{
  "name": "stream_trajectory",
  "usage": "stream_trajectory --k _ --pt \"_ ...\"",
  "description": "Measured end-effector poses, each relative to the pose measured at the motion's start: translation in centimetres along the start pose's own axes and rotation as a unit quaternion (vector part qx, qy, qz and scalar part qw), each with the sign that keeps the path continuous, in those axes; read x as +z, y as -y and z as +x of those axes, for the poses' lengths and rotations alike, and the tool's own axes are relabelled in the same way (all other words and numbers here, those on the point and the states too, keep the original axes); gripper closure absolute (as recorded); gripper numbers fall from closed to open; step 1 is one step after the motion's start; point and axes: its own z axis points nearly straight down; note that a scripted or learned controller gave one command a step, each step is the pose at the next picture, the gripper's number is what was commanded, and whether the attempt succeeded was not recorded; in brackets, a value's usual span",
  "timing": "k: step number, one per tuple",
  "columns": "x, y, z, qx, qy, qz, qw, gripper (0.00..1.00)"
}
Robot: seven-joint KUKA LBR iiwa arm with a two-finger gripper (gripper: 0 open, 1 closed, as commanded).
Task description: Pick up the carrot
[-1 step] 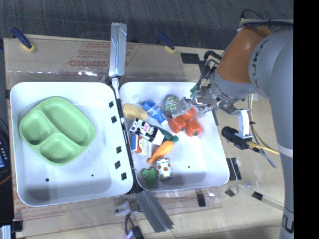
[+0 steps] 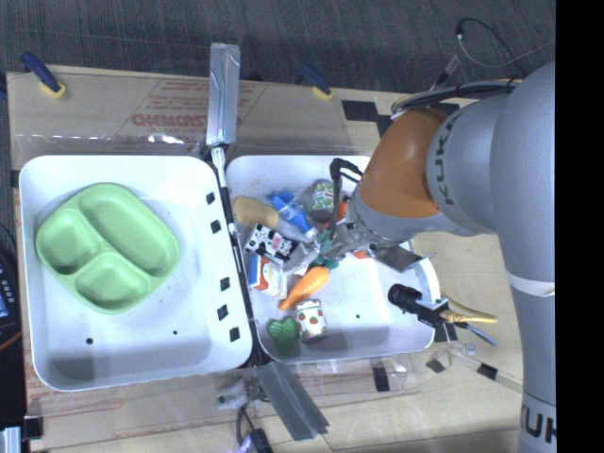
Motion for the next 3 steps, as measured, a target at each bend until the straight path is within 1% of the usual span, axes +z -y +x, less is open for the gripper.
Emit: stream_trajectory --k 1,2,3 --pt "0.9 5.9 3.1 -0.011 0.0 0.0 0.9999 0.0" --pt "2.7 1.0 -1.8 -0.083 0.006 -0.009 0.9965 0.0" --pt "2.6 3.4 1.4 -0.192 0.013 -0.012 0.9812 0.0"
